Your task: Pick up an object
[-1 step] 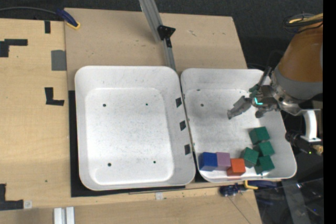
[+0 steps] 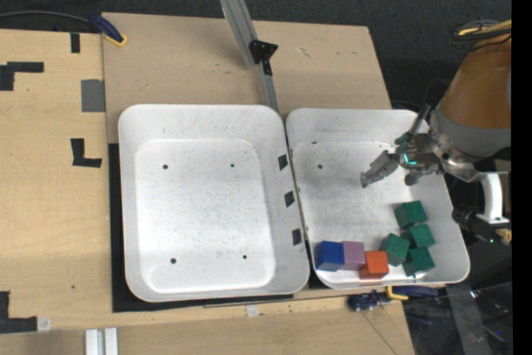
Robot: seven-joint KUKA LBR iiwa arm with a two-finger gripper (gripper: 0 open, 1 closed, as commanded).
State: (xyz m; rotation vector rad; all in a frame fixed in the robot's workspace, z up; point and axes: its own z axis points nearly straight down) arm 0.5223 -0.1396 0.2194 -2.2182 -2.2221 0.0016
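Observation:
Several small blocks lie in the near right corner of the right bin [image 2: 349,116]: a blue block [image 2: 331,254], a purple block [image 2: 354,253], an orange block [image 2: 376,263] and several green blocks [image 2: 411,214]. My gripper [image 2: 381,166] hangs over the bare middle of that bin, up and to the left of the green blocks and apart from them. It is open, with nothing between its fingers. The grey arm with its orange band [image 2: 482,87] comes in from the right.
The left bin [image 2: 204,114] sits beside the right one, their rims touching in the middle. A slanted metal pole [image 2: 237,4] rises behind the bins. The bench of pale wood [image 2: 50,204] extends to the left.

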